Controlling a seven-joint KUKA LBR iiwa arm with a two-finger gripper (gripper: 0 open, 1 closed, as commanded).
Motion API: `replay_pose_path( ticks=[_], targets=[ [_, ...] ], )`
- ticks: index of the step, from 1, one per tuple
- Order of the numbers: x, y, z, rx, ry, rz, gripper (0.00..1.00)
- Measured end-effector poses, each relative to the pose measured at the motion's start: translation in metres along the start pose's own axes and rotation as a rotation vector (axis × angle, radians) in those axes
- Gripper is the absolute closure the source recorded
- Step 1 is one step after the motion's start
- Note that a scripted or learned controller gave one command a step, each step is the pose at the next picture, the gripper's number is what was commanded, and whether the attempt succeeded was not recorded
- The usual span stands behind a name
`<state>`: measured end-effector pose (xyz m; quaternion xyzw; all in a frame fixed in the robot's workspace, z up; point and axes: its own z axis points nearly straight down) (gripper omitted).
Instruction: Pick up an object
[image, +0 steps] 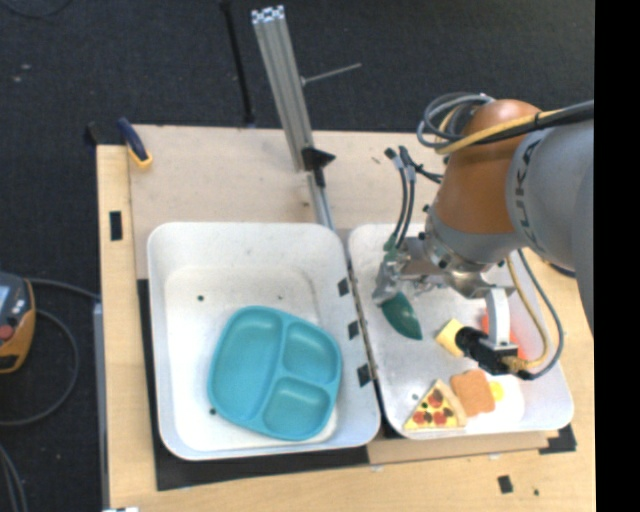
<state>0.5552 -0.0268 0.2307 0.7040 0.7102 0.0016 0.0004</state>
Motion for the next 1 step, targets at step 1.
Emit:
replay_pose_path(
  ticks=[1],
  targets=[
    [0.0592,0.0080,0.0004,0.002,0.000,0.000,1.00]
  ],
)
